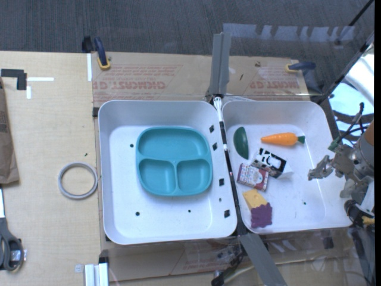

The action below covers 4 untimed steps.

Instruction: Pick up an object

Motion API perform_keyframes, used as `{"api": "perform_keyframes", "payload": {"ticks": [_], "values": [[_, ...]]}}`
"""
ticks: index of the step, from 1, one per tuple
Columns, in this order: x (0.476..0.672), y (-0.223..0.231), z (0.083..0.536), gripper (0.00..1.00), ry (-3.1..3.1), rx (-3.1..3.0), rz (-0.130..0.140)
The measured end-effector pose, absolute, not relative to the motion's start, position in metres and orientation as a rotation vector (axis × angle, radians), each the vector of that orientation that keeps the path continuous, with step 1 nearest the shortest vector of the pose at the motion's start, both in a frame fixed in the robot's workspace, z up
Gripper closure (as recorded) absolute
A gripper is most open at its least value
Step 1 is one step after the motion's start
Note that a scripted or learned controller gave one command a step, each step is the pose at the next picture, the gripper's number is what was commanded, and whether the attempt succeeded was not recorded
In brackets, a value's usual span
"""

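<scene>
The right bin [309,115] holds several small objects. An orange toy carrot [280,139] lies toward the back, with a dark green oval piece [240,142] to its left. A black-and-white packet [272,159] and a red packet [252,176] lie mid-bin. A yellow piece [255,198] and a purple piece [261,215] sit near the front left corner. My gripper [331,180] hangs over the bin's right side, open, with nothing between its fingers, well to the right of all the objects.
The left bin [113,159] holds a teal divided plate [174,161]. A grey divider post [219,64] rises between the bins at the back. On the bench to the left lie a ring of tape [78,179] and scissors [9,252].
</scene>
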State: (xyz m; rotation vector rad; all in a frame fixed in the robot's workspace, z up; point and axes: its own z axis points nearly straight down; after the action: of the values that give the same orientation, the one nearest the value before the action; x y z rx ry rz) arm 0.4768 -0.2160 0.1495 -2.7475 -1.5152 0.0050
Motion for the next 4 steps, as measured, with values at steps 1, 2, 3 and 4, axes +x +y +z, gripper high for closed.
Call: {"api": "perform_keyframes", "payload": {"ticks": [1, 2, 3, 4], "values": [[0.477, -0.163, 0.09, 0.0, -1.115, -2.933, 0.006], [0.519, -0.147, 0.09, 0.0, -0.932, -2.998, 0.007], [0.541, -0.215, 0.177, 0.0, -1.223, -2.893, 0.005], [0.568, -0.217, 0.234, 0.0, -0.321, -3.125, 0.008]]}}
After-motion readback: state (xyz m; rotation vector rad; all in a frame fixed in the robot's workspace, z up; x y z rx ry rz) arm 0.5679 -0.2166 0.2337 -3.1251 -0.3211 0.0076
